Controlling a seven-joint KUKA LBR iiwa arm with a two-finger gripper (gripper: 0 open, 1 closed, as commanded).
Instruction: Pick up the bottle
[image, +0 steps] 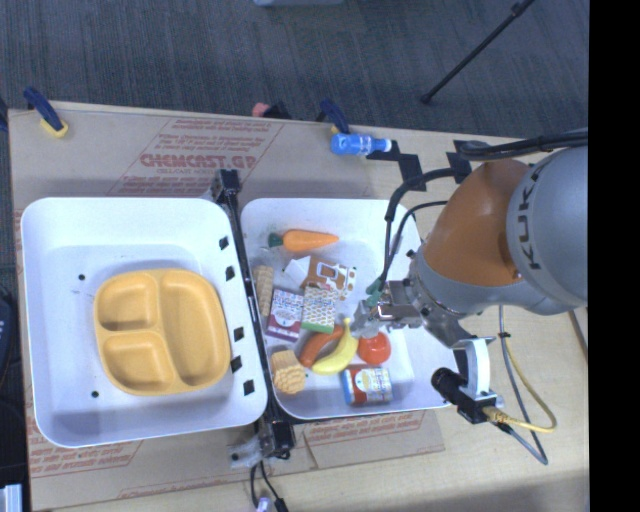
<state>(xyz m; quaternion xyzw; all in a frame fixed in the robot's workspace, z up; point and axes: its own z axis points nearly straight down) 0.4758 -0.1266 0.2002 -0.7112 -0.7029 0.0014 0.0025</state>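
**Arm over the right bin, bottle near the bin's front edge**

The grey arm (530, 230) with its orange band enters from the right and ends over the right-hand part of the right bin (400, 215). The gripper (372, 312) sits low above the clutter, just beside a red round fruit (376, 349) and the tip of a banana (340, 356). The wrist body and dark cabling cover it from above, so whether it is open or closed cannot be told, and nothing can be seen held in it.

The bottle (368, 385), as far as it can be identified, is the small labelled container lying on its side near the bin's front edge, towards its front right corner. It lies just in front of the red fruit and the banana, apart from the gripper. Its label is too small to read.

Further back in the same bin lie a carrot (310, 240) near the back edge, a corn cob (264, 290) along the left wall, and several small printed cartons (318, 298) packed together in the middle, which are hard to separate. A waffle-like piece (290, 379) sits at the front left corner.

The left bin (40, 300) holds a yellow compartment plate (160, 330). A blue object (352, 145) lies on the bench behind the right bin; its kind is unclear. A yellow cable (530, 405) trails at the arm's front side.
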